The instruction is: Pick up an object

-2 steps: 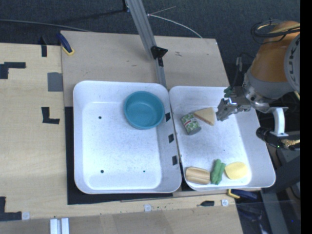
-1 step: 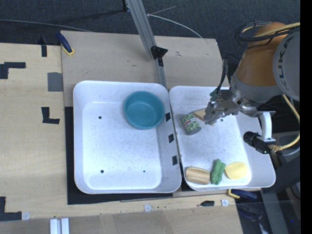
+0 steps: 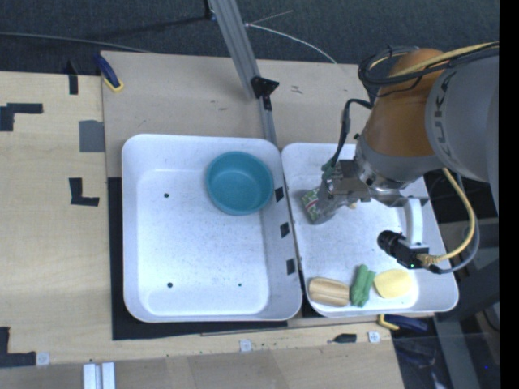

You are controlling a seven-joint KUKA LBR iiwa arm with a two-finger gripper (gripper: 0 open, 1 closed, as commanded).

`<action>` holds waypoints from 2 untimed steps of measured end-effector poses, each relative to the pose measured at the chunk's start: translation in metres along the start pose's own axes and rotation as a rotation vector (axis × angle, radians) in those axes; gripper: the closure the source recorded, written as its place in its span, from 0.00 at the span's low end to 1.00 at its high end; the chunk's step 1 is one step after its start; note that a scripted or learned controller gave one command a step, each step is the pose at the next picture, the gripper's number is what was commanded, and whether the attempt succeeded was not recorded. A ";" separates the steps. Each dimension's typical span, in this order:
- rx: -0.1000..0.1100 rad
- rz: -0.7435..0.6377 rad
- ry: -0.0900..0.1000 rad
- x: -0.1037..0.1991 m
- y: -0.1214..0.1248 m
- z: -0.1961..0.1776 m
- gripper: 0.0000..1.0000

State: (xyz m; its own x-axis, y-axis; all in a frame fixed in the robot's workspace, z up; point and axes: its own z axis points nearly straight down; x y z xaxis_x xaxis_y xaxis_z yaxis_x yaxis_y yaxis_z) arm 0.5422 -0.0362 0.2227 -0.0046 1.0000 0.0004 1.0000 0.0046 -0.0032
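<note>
Left bin (image 3: 154, 241): blue bowl (image 3: 239, 182) at upper right, untouched. Right bin (image 3: 438, 302): tool (image 3: 320, 205) low at upper left, over a small green-patterned object (image 3: 311, 204). Finger state: cannot tell. Bread roll (image 3: 328, 291), green piece (image 3: 362, 284), yellow piece (image 3: 392, 283) along the front wall. Advice: centre over the object, close firmly, lift straight, avoid the bin wall.

The blue bowl (image 3: 239, 182) stands at the far right corner of the left bin (image 3: 146, 241); nearer than the bowl and to its left the floor lies open. Right of the bowl, past the divide, the arm (image 3: 405, 128) overhangs the right bin's (image 3: 434, 298) far half, and a bread roll (image 3: 328, 291), green piece (image 3: 362, 284) and yellow piece (image 3: 392, 283) line its near wall.
</note>
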 end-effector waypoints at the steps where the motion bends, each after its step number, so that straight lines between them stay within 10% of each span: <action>1: 0.000 -0.002 0.002 0.047 -0.007 -0.003 1.00; 2: 0.000 -0.004 0.002 0.102 -0.026 -0.013 1.00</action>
